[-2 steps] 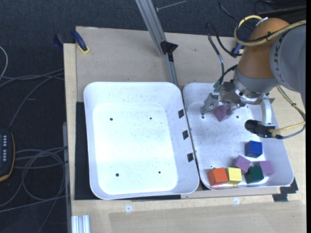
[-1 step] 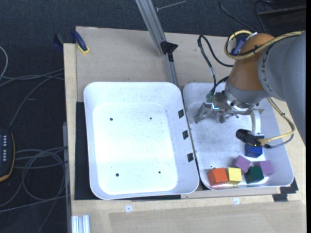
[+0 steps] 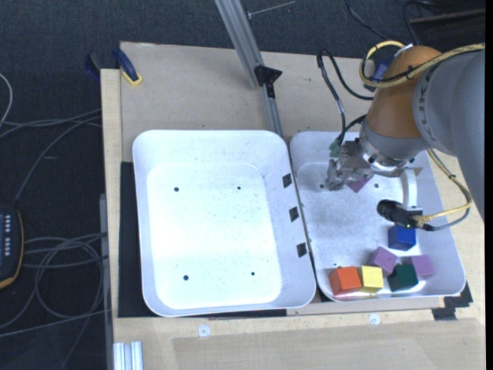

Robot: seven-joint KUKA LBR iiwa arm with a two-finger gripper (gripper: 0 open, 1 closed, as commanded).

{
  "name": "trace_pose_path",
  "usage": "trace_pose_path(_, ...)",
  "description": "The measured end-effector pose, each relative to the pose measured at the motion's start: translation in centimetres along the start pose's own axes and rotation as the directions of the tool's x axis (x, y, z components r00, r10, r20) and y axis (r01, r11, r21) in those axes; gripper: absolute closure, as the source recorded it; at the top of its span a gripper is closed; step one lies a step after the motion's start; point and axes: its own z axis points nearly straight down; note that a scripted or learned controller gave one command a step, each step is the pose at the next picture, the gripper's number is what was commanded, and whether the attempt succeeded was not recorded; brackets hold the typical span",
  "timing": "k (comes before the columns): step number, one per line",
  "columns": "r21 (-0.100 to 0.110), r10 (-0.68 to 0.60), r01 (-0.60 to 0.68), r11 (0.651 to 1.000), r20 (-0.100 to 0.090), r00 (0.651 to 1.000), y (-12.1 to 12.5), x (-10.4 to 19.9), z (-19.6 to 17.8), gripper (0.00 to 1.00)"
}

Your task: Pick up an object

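Right bin [image 3: 323, 230]: blocks [image 3: 381, 272] are crowded at the near edge; the middle is bare
Gripper [image 3: 339, 177]: lowered near the far rim; a purple block [image 3: 357, 182] is seen beside it; grip cannot be told

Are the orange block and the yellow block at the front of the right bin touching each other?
Touching. The camera view shows the orange block and the yellow block side by side with their facing edges meeting and no white bin floor visible between them.

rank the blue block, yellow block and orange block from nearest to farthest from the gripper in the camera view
Gripper is at the right bin's upper part.
1. blue block, right side of that bin, nearest.
2. yellow block, bottom edge, in the cluster.
3. orange block, left of the yellow; these two are nearly too close to call.
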Motion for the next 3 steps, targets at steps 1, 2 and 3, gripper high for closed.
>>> trace_pose_path(1, -0.006, 0.000, 0.000, 1.000, 0.002, 1.000, -0.1, 0.0, -6.4, 1.00)
trace_pose_path(2, -0.006, 0.000, 0.000, 1.000, 0.003, 1.000, 0.0, -0.6, -11.0, 1.00)
trace_pose_path(3, -0.005, -0.001, 0.001, 1.000, 0.003, 1.000, 0.1, -0.5, -14.1, 1.00)
